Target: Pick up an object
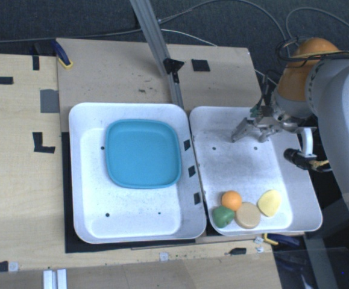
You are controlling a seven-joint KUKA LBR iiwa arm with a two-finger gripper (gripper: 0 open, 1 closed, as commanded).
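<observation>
From where I stand, two white bins sit side by side on the wooden bench. The left bin (pixel 90 221) carries a square blue plate (pixel 143 153) with rounded corners, lying flat toward the bin's upper half. The right bin (pixel 240 161) has its pickable things bunched at about five o'clock on its floor: an orange ball (pixel 231 200), a green piece (pixel 222 216) just below and left of it, a pale tan round piece (pixel 248 216) touching the ball's lower right side, and a yellow lemon-like piece (pixel 269 202) just beside the tan one, toward the bin's right wall. All four lie close together, touching or nearly so.

The grey arm (pixel 331 107), with its orange band (pixel 304 71), comes in from three o'clock. Its gripper (pixel 251 131) hangs over the right bin at around one o'clock, well apart from the cluster of objects. Its fingers (pixel 240 131) look spread apart, with nothing between them.

A slanted metal bar (pixel 156 41) crosses the bench from twelve o'clock down to the gap between the bins. Black cables (pixel 222 11) trail over the dark floor behind. Black tape marks (pixel 40 142) dot the bench at nine o'clock. Bare bin floor lies between the gripper and the objects.
</observation>
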